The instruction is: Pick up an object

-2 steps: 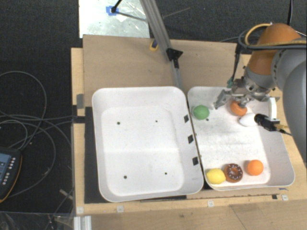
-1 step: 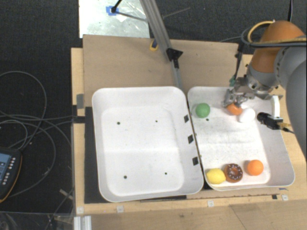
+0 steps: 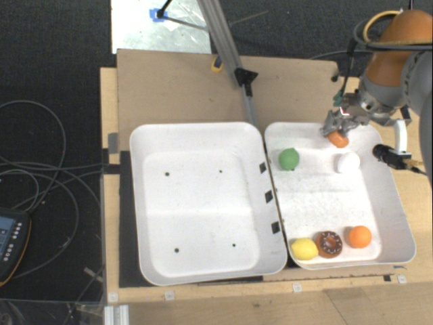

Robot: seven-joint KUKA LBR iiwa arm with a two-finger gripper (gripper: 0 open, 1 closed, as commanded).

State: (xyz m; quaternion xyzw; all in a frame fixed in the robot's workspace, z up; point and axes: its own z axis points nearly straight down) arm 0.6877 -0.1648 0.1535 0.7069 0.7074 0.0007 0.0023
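Note:
My gripper [image 3: 337,131] hangs over the far edge of the right bin [image 3: 318,198], reaching in from the upper right. A small orange object [image 3: 338,139] sits between its fingertips, and the fingers are shut on it. Below in the same bin lie a green ball [image 3: 289,159] and a white ball [image 3: 347,162] near the back. A yellow lemon [image 3: 304,249], a brown donut [image 3: 329,244] and an orange fruit [image 3: 359,236] rest along the front.
The left bin [image 3: 196,202] sits beside the right one, joined by black clips [image 3: 268,196]. A grey pole [image 3: 226,42] slants across the bench's back. Cables [image 3: 40,175] and a pendant [image 3: 10,239] lie on the floor at left.

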